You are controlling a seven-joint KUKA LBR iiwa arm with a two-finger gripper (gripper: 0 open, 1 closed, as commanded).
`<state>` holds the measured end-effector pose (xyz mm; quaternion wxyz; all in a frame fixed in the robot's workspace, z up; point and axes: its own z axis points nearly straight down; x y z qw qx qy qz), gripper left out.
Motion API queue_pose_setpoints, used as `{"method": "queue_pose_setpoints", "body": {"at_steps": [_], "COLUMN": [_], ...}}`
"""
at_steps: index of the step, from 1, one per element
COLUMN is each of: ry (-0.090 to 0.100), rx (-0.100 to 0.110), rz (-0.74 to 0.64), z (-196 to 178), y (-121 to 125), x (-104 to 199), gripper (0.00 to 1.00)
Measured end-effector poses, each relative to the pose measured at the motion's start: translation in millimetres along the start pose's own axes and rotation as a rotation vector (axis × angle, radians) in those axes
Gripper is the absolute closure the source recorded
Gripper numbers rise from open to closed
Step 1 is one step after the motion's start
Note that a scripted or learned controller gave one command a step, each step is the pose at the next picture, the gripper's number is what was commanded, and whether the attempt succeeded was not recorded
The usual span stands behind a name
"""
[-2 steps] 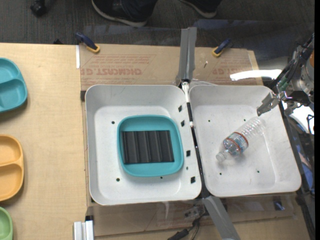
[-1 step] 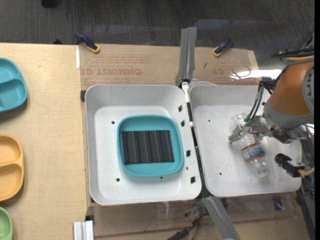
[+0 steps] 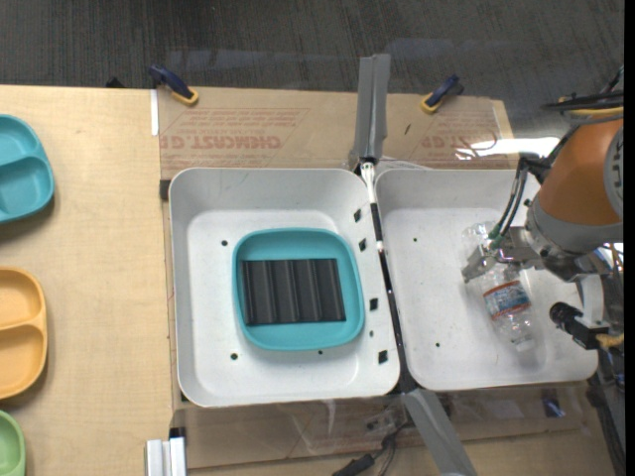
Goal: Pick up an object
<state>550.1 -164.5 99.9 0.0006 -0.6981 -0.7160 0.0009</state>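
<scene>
- The bottle (image 3: 506, 305) lies in the right bin (image 3: 437, 365), well right of the teal tray (image 3: 298, 337).
- The gripper (image 3: 483, 264) is at the bottle's top; its finger state I cannot tell.
- Judged: lifting remains undone.

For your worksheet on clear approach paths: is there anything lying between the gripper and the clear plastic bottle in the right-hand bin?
Nothing visible stands between them. The gripper is already at the upper end of the plastic bottle, which lies alone on the floor of the right bin.
</scene>
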Motion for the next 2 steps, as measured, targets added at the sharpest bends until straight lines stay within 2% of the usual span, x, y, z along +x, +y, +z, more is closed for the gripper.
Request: {"method": "queue_pose_setpoints", "body": {"at_steps": [1,2], "ry": [-0.001,-0.002], "rx": [-0.002,0.000], "rz": [-0.264,-0.110], "z": [-91,-148], "y": [29,43], "x": [79,74], "gripper": [1.00,1.00]}}
